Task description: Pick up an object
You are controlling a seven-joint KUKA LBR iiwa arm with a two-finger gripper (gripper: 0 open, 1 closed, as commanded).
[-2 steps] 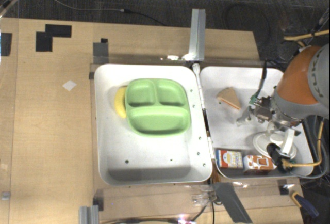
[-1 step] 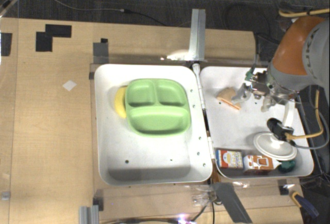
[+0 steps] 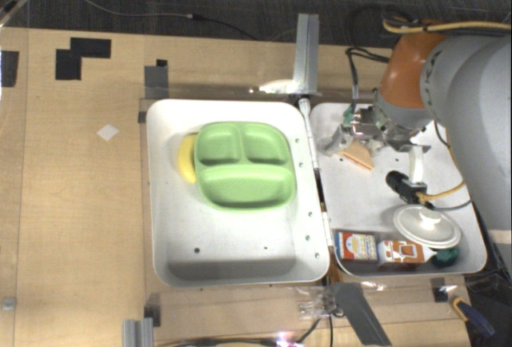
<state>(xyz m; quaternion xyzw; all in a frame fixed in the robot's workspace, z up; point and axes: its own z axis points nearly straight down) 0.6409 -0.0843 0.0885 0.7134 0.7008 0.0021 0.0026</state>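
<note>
End effector (image 3: 358, 132) hangs low over the far corner of the right bin (image 3: 360, 205), near the wall shared with the other bin. Its metal parts blur together, so I cannot tell whether it is clenched or released, and nothing is visibly grasped.

Behind it, the grey arm (image 3: 472, 97) with its orange band fills the view's right side and is cut off by the frame edge. The wooden counter (image 3: 72, 177) spreads well away to the view's left of the end effector.

The left bin (image 3: 160, 201) sits just beside the end effector, across the shared wall. It holds a green divided tray (image 3: 244, 164) with three compartments, lying flat.

Toward the viewer from the end effector, along the right bin's near wall, a carton (image 3: 376, 248) printed in red, brown and white lies on its side; its lettering is too small to read. A white round lid (image 3: 426, 227) with a knob rests just beyond the carton.

The object nearest the end effector is a small pale orange wedge (image 3: 358, 158). It lies flat and slanted on the bin floor, immediately on the viewer's side of the end effector. Whether the two touch cannot be told.

A yellow thing (image 3: 186, 160) shows beyond the tray's far-left edge, mostly hidden beneath it. A small dark green thing (image 3: 446, 257) sits by the carton's right end, its shape unclear.
</note>
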